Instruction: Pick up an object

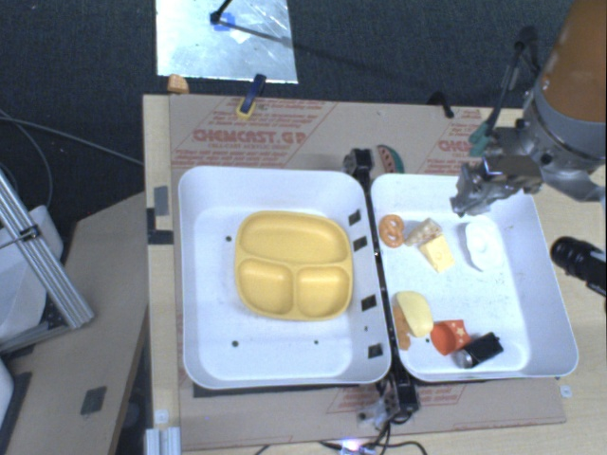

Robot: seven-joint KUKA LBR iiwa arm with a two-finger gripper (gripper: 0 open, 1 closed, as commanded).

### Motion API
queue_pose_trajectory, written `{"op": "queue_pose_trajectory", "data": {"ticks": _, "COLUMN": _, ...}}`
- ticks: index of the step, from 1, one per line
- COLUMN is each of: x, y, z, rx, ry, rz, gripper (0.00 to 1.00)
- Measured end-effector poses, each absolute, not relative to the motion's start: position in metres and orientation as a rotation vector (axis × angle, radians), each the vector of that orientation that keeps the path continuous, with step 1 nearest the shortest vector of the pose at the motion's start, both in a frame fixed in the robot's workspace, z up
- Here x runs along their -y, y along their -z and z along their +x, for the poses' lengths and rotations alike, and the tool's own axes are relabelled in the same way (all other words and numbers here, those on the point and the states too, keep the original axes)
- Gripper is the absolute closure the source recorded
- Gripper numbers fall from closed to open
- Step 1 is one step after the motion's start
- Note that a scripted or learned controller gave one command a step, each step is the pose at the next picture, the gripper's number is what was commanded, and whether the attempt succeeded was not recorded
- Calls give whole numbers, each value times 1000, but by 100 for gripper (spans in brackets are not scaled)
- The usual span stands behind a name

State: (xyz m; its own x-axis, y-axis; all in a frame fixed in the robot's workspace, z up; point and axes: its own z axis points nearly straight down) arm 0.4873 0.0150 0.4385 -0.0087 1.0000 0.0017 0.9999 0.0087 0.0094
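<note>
A white object (480, 243) is being left lying in the right bin (541, 282). The hand (471, 197) is being held just above its far edge; whether it is open or closed cannot be told.

You're looking at two bins, the left (199, 254) and the right (541, 282), in smooth, slightly glossy white plastic. The yellow divided tray (289, 263) has a matt, soft-sheened plastic look. Beneath them the board (285, 136) reads as printed brown cardboard, dull and flat. The sheet (226, 27) beyond it shines like crinkled foil or metal, and the floor (76, 64) looks like dark, rough carpet.
</note>
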Motion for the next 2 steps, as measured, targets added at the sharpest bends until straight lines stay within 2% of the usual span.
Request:
{"op": "queue_pose_trajectory", "data": {"ticks": 1, "x": -22, "y": -412, "z": 487, "rx": -2226, "ry": -3, "rz": 2215, "gripper": 100}}
{"op": "queue_pose_trajectory", "data": {"ticks": 2, "x": -44, "y": -434, "z": 487, "rx": -2227, "ry": -6, "rz": 2212, "gripper": 100}}
